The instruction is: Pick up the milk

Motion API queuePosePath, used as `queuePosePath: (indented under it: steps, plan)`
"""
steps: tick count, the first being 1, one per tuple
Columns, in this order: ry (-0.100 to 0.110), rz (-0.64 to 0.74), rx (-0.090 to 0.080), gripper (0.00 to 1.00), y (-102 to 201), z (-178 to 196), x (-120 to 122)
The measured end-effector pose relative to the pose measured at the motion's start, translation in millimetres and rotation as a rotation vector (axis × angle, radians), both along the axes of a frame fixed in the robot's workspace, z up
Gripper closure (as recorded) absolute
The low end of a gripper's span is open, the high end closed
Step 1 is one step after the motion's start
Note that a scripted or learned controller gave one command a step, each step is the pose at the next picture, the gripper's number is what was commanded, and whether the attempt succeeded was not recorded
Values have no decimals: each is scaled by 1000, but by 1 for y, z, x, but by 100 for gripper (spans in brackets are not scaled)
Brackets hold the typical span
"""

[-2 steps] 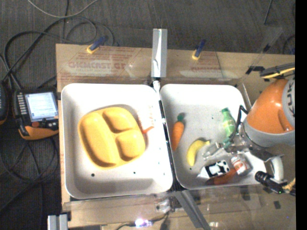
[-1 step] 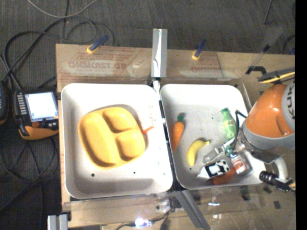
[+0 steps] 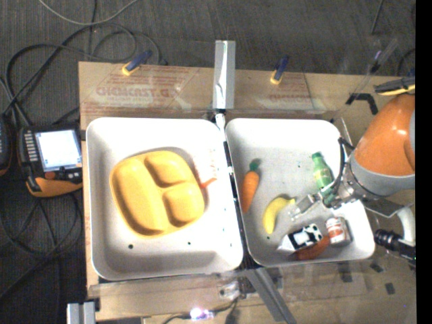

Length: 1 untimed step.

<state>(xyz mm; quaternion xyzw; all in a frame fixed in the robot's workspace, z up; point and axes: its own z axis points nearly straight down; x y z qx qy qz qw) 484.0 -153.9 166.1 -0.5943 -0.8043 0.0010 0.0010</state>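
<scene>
The milk (image 3: 305,237) is a small black-and-white carton lying near the front edge of the right bin (image 3: 283,130). It rests against a red-orange object (image 3: 312,252). My gripper (image 3: 304,206) hangs just above and behind the carton, between the banana and a small can, and nothing shows in its grasp. The arm's orange band (image 3: 386,144) is at the right edge of the bin.
In the right bin lie a carrot (image 3: 248,187), a banana (image 3: 273,212), a green bottle (image 3: 322,171) and a red-and-white can (image 3: 337,230) right of the milk. The left bin (image 3: 101,248) holds a yellow divided tray (image 3: 158,191).
</scene>
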Motion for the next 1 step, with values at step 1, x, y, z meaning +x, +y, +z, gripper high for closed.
queuePosePath:
  steps: [1]
  plan:
    - [1, -111, 2, 0, -17, -38, 14]
